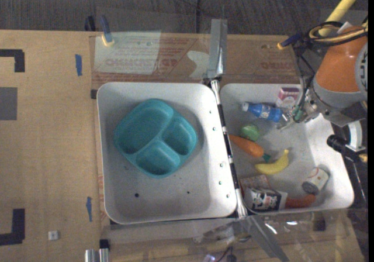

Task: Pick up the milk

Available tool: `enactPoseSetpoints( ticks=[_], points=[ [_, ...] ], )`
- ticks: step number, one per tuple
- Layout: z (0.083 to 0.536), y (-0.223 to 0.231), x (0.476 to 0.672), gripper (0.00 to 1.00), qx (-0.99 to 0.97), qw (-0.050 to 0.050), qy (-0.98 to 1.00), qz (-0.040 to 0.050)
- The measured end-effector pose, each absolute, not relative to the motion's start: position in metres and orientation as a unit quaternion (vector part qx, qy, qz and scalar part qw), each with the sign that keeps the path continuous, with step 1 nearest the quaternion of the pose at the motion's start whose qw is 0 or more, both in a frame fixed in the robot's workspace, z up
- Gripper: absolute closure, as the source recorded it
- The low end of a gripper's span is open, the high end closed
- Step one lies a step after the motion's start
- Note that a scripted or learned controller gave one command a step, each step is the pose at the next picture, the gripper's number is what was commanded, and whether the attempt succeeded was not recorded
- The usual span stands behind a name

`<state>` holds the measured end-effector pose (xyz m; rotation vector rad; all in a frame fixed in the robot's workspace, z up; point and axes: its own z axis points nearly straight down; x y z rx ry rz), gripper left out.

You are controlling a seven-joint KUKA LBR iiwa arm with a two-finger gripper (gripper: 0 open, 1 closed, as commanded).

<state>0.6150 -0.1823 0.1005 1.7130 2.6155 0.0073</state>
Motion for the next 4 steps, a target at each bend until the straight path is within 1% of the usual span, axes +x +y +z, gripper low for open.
enactPoseSetpoints(
  ticks=[1, 2, 3, 4],
  points=[
    [0.26, -0.21, 0.65, 1.0, 0.479, 0.004, 0.878, 0.0006],
    [0.289, -0.207, 0.634, 1.0, 0.354, 0.005, 0.935, 0.0004],
    [0.287, -0.199, 0.625, 1.0, 0.382, 0.002, 0.924, 0.0006],
    [0.303, -0.171, 0.619, 1.0, 0.301, 0.002, 0.954, 0.0005]
  ],
)
